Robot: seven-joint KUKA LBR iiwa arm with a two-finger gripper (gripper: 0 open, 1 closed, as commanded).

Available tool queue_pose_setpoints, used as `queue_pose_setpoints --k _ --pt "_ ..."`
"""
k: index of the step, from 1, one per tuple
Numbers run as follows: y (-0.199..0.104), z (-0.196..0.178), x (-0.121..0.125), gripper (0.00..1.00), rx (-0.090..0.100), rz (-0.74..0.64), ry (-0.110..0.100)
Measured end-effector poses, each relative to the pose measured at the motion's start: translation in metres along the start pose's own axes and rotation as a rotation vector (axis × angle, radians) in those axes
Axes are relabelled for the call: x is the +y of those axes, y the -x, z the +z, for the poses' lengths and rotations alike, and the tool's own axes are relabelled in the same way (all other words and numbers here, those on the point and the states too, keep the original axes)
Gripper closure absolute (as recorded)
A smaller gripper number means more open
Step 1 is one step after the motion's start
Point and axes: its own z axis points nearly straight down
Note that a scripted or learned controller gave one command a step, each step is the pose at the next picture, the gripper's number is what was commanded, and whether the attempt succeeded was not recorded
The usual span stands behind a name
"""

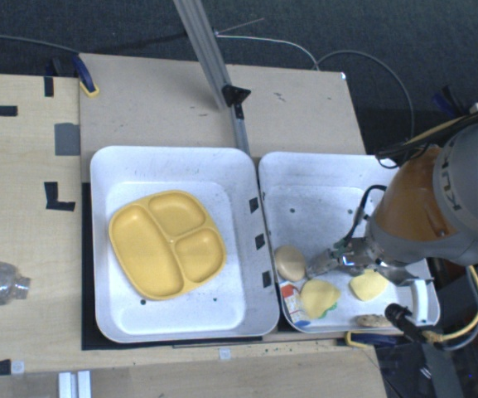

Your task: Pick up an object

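Over the right bin [321, 172] the fingers [325, 264] hang low beside a beige lump [289, 264] — their spread cannot be told.

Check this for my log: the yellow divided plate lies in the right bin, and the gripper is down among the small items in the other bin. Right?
Not quite. The camera view shows the yellow divided plate in the left bin; the gripper is down among the small items in the right bin.

Even, soft light — slightly blurry, faint shadows
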Motion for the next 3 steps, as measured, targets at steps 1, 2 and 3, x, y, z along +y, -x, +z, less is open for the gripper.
queue_pose_setpoints --k 1,2,3 --pt "0.033 -0.111 0.013 0.0 -0.001 0.002 0.005" --pt "-0.017 -0.115 0.0 0.0 0.004 -0.004 -0.003" --pt "-0.009 -0.005 0.057 0.0 0.002 0.0 -0.008"
